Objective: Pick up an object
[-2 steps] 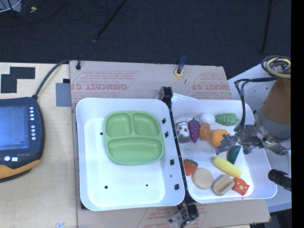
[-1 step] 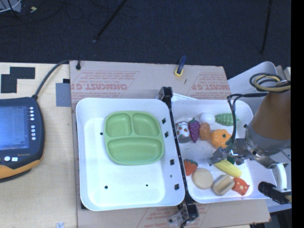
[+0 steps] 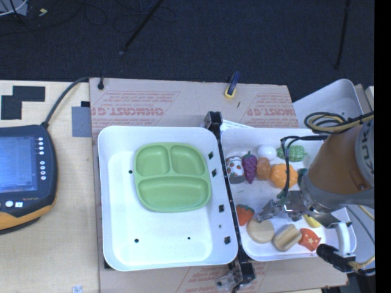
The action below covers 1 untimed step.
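The claw (image 3: 273, 210) is open and holds nothing, just above the round cookie (image 3: 261, 231). The cookie looks light, hard and smooth. Pinch its edges.

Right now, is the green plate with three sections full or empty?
Empty. The green three-section plastic plate lies flat in the left white bin, its sections bare; the toy foods sit in the right bin.
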### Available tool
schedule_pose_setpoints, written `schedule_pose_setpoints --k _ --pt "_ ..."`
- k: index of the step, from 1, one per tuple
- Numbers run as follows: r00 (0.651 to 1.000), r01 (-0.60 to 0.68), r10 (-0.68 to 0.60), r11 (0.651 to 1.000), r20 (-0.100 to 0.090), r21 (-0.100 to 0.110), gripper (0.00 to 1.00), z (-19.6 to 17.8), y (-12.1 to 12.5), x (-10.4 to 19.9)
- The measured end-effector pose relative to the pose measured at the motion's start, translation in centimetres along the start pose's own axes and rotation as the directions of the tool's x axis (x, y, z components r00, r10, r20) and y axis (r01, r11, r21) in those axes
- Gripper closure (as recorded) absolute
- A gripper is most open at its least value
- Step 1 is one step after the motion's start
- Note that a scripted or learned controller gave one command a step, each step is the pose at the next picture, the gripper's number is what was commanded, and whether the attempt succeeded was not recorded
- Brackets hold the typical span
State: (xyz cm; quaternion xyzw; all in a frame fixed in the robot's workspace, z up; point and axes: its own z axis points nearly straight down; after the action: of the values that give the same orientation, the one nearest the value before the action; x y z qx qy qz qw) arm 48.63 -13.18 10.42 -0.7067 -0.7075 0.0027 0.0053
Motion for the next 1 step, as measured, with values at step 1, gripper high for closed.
schedule_pose_setpoints --k 1 --pt "1.000 -0.001 0.001 1.000 0.003 -0.012 0.00 1.41 0.24 -0.01"
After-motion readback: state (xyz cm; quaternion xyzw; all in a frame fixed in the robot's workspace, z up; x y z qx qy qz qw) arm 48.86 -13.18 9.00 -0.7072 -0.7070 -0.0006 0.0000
